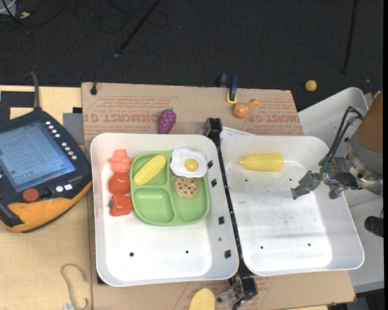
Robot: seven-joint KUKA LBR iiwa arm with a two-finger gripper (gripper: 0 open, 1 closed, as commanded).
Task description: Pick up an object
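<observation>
A yellow squeeze bottle (pixel 262 162) lies on its side at the back of the right bin (pixel 291 250). My gripper (pixel 320 187) hangs over that bin's right side, to the right of the bottle and a little nearer the front, apart from it. Its two fingers (pixel 303 187) are spread open with nothing between them. In the left bin (pixel 155 257) a green divided plate (pixel 161 208) carries a corn cob (pixel 149 168) and a cookie (pixel 186 187). A fried egg (pixel 189 163) rests on the plate's back rim. Red and orange toy pieces (pixel 119 183) stand left of the plate.
On the cardboard behind the bins lie purple grapes (pixel 167 119) and an orange pear-shaped toy (pixel 244 108). An orange ball (pixel 310 85) sits farther back. A yellow lemon (pixel 202 298) lies at the front edge. A teach pendant (pixel 32 166) rests on the bench at the left.
</observation>
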